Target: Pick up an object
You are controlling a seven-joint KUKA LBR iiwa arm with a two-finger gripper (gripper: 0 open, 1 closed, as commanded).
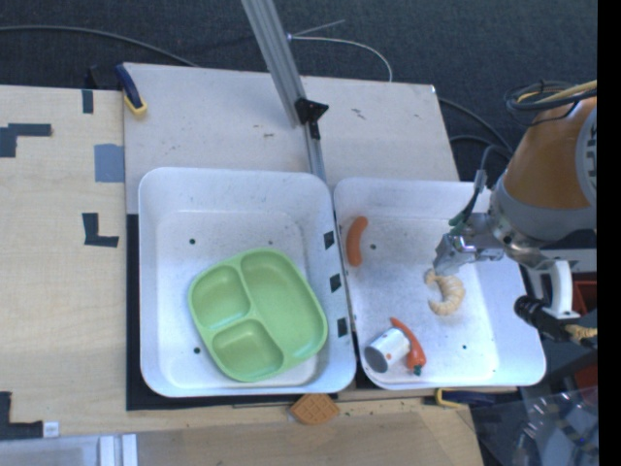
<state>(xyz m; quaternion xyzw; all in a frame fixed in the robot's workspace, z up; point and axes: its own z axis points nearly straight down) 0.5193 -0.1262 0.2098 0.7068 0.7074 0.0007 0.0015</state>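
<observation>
In the right bin (505, 357) lie a tan croissant-shaped piece (446, 294), an orange sausage (356, 240) near the left wall, a red-orange pepper (410, 343) and a small white-and-grey cup (385, 350) on its side at the front. My gripper (452, 257) hangs just above the far end of the croissant piece, reaching in from the right under the arm's orange band (553, 168). Nothing shows between its fingers.
The left bin (155, 260) holds a green divided plate (256, 313). A grey metal pole (281, 51) slants down to the bins' shared wall. A blue-and-yellow clamp (131, 90) sits at the bench's back left, and a tan waffle-like piece (312, 410) lies outside the front rims.
</observation>
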